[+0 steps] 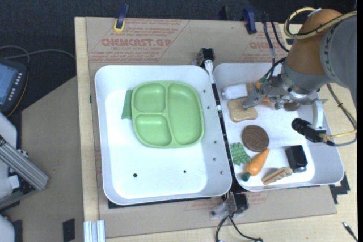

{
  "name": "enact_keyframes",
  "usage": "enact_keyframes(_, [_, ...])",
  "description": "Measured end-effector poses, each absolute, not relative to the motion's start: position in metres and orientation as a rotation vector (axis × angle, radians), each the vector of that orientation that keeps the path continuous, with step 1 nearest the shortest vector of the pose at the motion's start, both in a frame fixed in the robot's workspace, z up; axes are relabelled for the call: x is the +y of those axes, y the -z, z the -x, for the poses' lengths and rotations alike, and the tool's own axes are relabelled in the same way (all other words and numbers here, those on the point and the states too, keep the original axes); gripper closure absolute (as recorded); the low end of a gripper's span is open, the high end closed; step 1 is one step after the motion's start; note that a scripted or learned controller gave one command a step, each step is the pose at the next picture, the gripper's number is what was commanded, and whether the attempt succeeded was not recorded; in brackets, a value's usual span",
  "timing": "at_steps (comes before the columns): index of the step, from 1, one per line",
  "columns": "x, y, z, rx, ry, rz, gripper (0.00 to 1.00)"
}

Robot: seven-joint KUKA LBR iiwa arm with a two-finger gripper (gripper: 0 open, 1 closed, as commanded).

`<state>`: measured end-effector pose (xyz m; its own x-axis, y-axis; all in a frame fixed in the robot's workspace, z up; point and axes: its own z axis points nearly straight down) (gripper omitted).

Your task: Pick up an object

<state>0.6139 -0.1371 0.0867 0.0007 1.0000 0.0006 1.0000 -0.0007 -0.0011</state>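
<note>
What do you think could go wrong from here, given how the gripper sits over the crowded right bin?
The gripper hovers at the toast slice, with the white block close beside it, so a descent might nudge both instead of gripping one.

The toast lies flat, which could let the fingers slide off its edge.

The brown disc, broccoli, carrot and black box sit tightly together in the right bin, so a retry there risks shoving neighbours.

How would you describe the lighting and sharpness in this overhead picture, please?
Camera view: even, soft light; the green tray casts hardly any shadow on the left bin; small items like the carrot look slightly soft; the surrounding floor is dim.
</note>
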Motion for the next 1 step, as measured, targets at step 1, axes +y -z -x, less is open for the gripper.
enact_keyframes(1, [-0.1371, -0.0988, -0.6145, -2.22, 0.002, 2.222, 1.0])
